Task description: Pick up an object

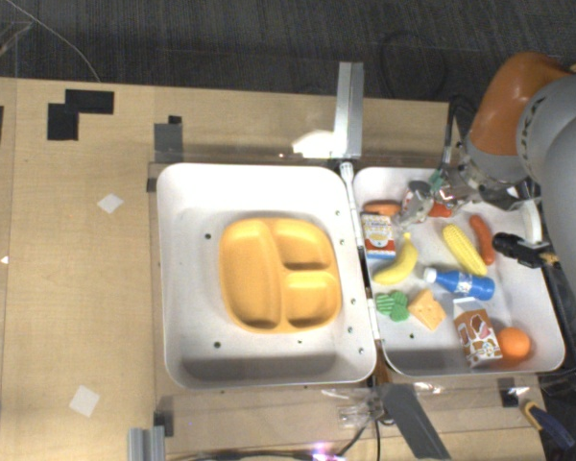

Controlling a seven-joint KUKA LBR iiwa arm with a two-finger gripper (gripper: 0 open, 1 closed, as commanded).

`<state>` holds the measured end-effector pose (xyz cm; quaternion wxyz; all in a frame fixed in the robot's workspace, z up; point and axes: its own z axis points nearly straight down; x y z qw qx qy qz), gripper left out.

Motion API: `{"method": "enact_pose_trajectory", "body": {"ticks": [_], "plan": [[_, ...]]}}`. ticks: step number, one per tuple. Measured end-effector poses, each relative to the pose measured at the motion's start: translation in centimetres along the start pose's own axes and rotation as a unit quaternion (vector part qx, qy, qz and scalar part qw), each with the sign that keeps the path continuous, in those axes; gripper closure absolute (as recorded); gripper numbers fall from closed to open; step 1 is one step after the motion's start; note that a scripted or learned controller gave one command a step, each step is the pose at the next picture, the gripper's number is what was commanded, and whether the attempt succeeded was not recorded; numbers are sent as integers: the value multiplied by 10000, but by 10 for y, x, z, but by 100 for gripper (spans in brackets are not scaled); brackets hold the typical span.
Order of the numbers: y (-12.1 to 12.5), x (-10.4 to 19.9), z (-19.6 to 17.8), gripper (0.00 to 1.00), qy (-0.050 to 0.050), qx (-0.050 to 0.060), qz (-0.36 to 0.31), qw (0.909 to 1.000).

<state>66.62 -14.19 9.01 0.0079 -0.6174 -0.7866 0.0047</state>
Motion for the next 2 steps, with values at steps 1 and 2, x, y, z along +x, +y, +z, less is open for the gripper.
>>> {"method": "enact_pose_trajectory", "body": {"ticks": [1,2], "plan": [[0,0,-11,100,-11,15,-35,10000],[-2,76,-100,100,-37,-157,536,9984]]}}
